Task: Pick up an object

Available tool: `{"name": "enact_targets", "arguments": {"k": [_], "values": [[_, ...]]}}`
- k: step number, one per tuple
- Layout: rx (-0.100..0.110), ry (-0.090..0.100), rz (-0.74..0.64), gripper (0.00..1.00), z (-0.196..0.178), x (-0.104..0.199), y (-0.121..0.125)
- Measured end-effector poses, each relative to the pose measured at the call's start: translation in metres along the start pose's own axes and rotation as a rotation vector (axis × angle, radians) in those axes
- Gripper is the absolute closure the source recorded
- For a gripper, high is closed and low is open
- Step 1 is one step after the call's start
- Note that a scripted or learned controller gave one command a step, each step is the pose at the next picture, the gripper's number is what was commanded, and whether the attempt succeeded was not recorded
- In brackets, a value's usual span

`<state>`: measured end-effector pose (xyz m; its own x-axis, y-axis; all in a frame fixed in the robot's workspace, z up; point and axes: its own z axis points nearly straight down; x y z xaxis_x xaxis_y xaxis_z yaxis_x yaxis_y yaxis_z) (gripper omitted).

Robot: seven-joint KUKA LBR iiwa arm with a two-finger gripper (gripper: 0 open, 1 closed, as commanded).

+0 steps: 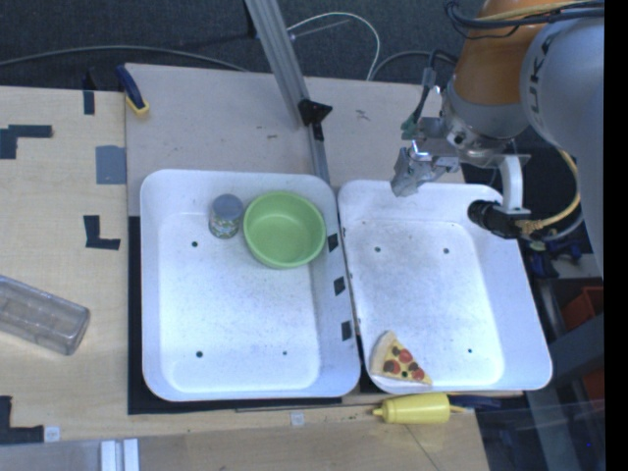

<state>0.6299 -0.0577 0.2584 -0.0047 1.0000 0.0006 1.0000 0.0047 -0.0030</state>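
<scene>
My gripper (407,181) hangs above the far rim of the right bin (510,263), near its back left corner. Nothing shows between its fingers. A pizza slice (397,358) lies in the near left corner of the right bin, far from the gripper. In the left bin (167,292) a green bowl (284,229) sits at the back, with a small grey-lidded jar (226,215) just to its left.
A yellow bottle (416,409) lies on the bench in front of the right bin. A clear plastic container (37,314) rests on the bench at far left. A slanted metal pole (285,57) rises behind the bins.
</scene>
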Motion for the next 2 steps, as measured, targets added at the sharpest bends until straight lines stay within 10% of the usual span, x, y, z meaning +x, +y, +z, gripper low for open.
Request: {"name": "enact_targets", "arguments": {"k": [2], "values": [[0.001, 0.0, -0.001, 1.0, 0.028, 0.105, -0.032]]}}
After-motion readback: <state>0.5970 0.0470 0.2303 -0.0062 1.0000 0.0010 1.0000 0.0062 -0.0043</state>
